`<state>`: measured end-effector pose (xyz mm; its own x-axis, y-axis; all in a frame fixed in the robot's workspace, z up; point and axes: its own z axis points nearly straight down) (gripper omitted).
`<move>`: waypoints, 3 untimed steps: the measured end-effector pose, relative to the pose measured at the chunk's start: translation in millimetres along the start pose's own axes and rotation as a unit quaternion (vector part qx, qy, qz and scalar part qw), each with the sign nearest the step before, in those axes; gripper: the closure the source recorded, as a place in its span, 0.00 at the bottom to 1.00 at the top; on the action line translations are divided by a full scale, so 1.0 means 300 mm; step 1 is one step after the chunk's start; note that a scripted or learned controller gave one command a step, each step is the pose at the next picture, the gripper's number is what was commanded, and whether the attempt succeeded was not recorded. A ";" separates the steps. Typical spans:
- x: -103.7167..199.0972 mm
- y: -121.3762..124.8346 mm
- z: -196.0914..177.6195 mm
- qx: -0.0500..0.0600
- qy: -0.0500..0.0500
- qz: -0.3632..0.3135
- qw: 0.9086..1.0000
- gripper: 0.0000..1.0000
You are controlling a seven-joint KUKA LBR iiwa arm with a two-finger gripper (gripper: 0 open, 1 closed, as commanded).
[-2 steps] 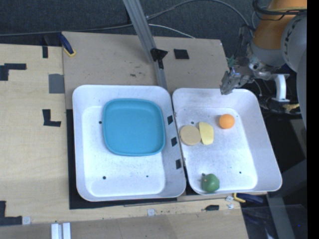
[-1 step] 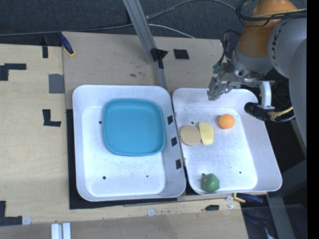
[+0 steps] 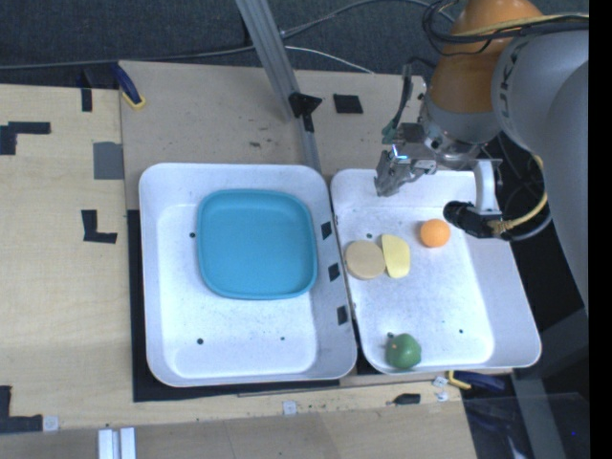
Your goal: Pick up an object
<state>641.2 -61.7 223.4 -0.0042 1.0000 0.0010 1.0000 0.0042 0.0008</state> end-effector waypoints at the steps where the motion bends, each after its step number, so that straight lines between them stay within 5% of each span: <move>1: 0.154 -0.059 0.030 0.001 0.000 0.000 1.000 1.00; 3: 0.467 -0.223 -0.046 0.000 0.000 0.000 1.000 1.00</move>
